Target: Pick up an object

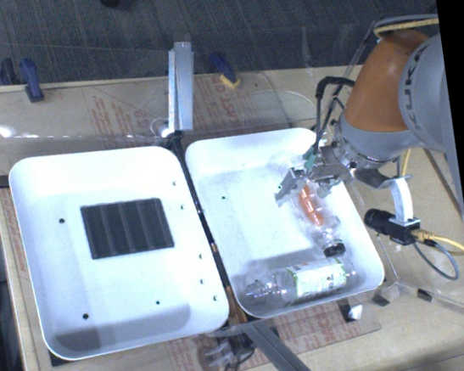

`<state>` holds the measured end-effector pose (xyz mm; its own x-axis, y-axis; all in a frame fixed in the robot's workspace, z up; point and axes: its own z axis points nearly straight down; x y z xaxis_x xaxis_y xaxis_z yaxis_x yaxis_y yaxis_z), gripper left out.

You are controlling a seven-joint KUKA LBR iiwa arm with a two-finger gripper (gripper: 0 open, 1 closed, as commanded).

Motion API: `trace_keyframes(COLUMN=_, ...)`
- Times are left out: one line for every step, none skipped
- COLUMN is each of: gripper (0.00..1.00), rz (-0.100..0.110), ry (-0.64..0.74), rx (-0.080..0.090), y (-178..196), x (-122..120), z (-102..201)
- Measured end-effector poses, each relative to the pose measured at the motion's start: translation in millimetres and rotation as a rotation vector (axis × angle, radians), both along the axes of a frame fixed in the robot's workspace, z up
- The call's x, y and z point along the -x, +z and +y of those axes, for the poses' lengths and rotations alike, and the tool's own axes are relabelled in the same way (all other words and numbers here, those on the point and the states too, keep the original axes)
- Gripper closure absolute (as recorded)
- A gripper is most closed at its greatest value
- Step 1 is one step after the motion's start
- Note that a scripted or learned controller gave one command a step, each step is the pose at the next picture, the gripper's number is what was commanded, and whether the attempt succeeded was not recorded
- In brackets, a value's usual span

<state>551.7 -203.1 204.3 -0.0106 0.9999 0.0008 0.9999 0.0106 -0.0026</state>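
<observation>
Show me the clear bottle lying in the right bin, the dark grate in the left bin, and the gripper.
clear bottle (301,283), camera view, on its label.
dark grate (126,227), camera view, on its middle.
gripper (300,181), camera view, between its fingertips.

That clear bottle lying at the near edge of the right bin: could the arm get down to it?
Probably yes. The clear bottle lies uncovered, with nothing on top of it. The gripper hovers over the same right bin, though the bin's wall close by could crowd it.

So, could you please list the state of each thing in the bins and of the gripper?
Clear bottle with orange inside: lying in the right bin, under the gripper.
Labelled bottle: lying on its side along the right bin's near wall.
Dark ribbed mat: flat in the left bin.
Gripper: over the orange bottle.
</observation>
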Motion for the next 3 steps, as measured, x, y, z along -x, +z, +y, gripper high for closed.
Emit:
trace_keyframes(gripper=0.0, rz=-0.001, ry=0.037, rx=0.001, y=-14.4, x=-10.3, z=-5.5)
trace_keyframes(gripper=0.0, rz=-0.002, ry=0.086, rx=0.001, y=-24.8, x=-31.2, z=-5.1)
trace_keyframes(gripper=0.0, rz=-0.001, ry=0.204, rx=0.001, y=-4.3, x=-38.8, z=-5.3)
